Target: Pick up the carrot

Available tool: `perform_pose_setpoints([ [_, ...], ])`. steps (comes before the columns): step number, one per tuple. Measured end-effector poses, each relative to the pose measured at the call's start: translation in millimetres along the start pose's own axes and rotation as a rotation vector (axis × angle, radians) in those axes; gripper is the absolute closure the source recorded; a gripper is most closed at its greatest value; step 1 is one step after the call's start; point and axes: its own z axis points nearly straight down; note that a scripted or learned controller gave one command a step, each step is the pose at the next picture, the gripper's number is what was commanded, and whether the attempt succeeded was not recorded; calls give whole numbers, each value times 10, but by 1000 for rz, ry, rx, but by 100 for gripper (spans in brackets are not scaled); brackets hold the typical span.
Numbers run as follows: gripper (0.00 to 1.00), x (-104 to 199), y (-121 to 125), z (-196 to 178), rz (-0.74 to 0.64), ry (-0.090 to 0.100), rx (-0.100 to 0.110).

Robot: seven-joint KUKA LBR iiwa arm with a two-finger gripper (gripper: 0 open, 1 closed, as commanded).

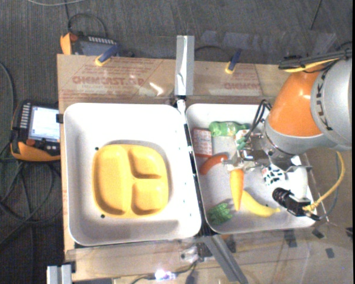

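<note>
The carrot point(236, 189) is an orange tapered piece standing lengthwise in the right bin point(296, 218), thick end toward the back. My gripper point(240, 162) hangs directly over that thick end and touches or nearly touches it. The wrist and the orange band hide the point of contact. The carrot's thin tip points to the bin's front wall, between a green vegetable and a banana.
Around the carrot lie a yellow banana point(258, 207), a green leafy vegetable point(221, 212), a red curved item point(212, 162) and a green packet point(227, 129). A black-and-white spotted item point(276, 175) sits under the arm. The left bin point(77, 129) holds a yellow divided tray point(130, 178).
</note>
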Motion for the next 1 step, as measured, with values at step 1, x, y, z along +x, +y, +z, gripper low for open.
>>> perform_pose_setpoints([
  [1,100,102,-324,2,-97,0,1],
])
